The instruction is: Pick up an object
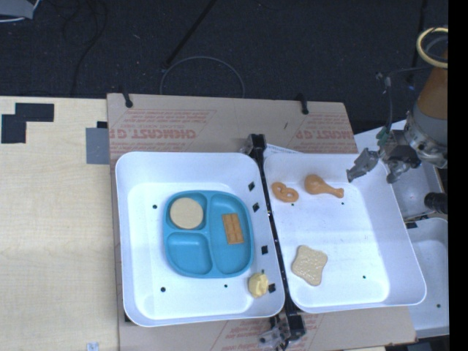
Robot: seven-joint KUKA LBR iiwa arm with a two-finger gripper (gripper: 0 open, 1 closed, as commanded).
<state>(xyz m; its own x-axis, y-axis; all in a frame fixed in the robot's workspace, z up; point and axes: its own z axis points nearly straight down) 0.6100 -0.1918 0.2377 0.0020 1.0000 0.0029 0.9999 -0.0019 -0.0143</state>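
Observation:
In the right bin (380, 265) lie a tan chicken drumstick (322, 187), an orange pretzel (284, 192) and a beige slice of toast (309, 265). My gripper (381, 164) hangs at that bin's far right edge, to the right of the drumstick and apart from it. Its two grey fingers are spread, with nothing between them. The left bin (139, 232) holds a blue divided tray (197, 258) bearing a round cracker (186, 213) and an orange wafer (233, 228). A small yellow lump (258, 284) rests by the tray's near right corner.
Both bins sit on a cardboard sheet (219, 126) on the bench. A black clamp strip (265, 210) runs between them. Pale wood bench top (51, 232) stretches to the left. Dark floor with cables lies beyond the far edge.

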